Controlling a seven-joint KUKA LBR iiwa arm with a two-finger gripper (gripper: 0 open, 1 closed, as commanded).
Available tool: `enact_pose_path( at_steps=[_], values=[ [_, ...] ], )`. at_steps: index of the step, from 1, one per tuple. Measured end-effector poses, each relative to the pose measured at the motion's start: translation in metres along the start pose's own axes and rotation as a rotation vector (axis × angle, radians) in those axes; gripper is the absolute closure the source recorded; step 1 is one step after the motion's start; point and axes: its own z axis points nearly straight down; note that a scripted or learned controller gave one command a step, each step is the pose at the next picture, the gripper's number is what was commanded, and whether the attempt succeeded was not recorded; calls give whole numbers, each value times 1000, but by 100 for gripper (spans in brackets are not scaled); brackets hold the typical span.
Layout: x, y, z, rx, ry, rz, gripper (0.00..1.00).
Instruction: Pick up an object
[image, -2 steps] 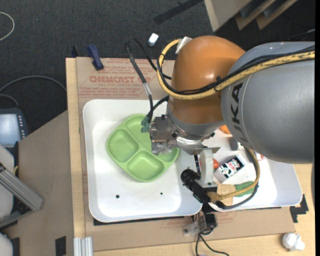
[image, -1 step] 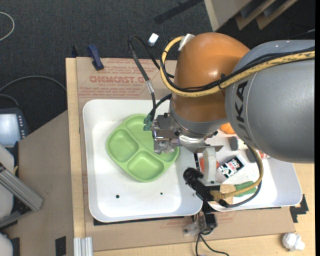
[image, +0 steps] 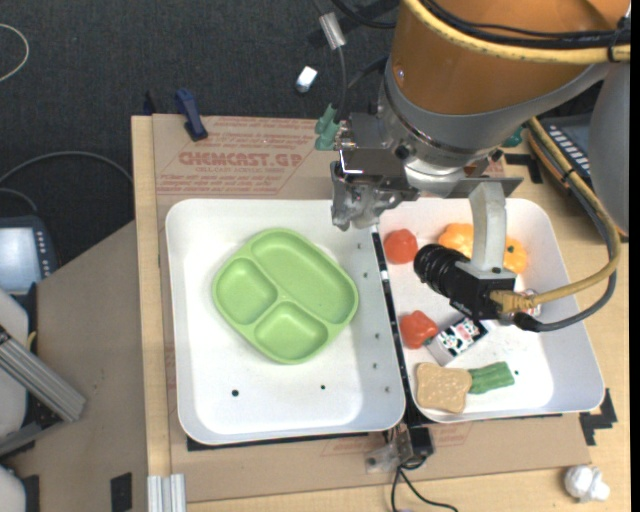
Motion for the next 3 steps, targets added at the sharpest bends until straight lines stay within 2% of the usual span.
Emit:
enact_pose_path(
  at_steps=[1, 2, 3],
  values=[
    [51, -1, 13, 16, -7, -2, 100],
    [-19, 8, 130, 32, -15, 12, 100],
    [-75, -4, 106, 19, -9, 11, 100]
  ],
)
